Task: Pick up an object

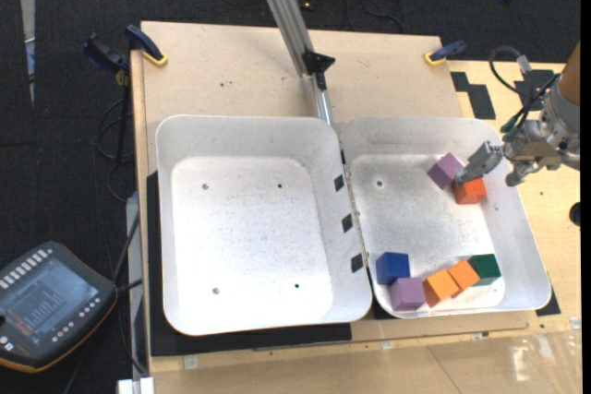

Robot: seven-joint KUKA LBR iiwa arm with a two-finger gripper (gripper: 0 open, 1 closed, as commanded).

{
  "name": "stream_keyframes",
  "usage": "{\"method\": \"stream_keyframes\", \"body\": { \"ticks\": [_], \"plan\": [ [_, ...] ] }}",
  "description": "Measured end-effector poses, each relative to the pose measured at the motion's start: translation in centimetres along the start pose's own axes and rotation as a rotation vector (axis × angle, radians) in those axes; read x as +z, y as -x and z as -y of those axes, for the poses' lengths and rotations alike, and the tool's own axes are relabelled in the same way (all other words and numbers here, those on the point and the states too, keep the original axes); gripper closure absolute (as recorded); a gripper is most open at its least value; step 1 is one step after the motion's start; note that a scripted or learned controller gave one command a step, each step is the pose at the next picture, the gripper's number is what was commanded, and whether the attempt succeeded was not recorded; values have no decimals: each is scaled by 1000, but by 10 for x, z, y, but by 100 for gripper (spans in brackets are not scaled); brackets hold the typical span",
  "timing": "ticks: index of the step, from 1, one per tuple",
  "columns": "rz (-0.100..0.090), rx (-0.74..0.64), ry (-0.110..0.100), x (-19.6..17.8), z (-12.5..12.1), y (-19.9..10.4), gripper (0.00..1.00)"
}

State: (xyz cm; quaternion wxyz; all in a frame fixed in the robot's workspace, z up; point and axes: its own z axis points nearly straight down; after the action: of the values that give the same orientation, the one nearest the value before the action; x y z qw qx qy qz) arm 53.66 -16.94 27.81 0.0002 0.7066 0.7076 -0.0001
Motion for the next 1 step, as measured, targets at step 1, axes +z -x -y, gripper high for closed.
{"method": "stream_keyframes", "body": {
  "ticks": [1],
  "plan": [
    [0,1,0,0,0,0,0]
  ]
}}
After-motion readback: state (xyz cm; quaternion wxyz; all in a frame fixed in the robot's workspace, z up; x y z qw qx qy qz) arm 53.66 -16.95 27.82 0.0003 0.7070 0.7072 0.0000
